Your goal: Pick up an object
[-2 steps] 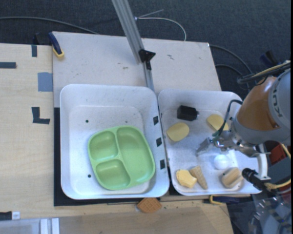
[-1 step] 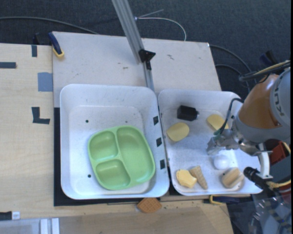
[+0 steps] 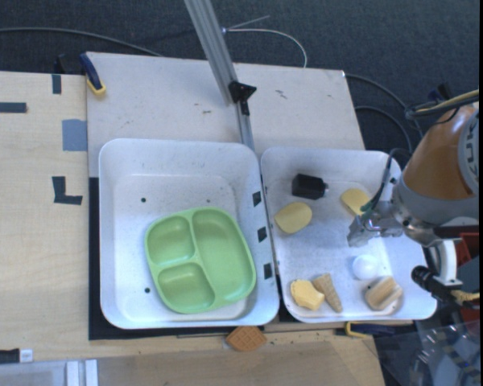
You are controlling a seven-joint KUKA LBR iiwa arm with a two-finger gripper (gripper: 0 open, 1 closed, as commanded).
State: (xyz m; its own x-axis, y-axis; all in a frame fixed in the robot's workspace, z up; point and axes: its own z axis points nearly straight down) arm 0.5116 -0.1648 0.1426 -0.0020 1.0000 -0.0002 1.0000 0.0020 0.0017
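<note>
Lighting's bright and even from overhead. Both white bins (image 3: pixel 185 155) run near blown-out, so detail on their floors is thin. Shadows are short and soft under the green tray (image 3: pixel 200 260) and my arm (image 3: pixel 439 163). Whole frame's slightly soft and low-res, dark floor noisy.

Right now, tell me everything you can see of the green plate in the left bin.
The green plate is a light green, plastic-looking tray with rounded corners and three compartments divided by raised ridges: two smaller on its left, one larger on its right. It lies flat, slightly rotated, on the floor of the left bin, toward the near right corner.
</note>
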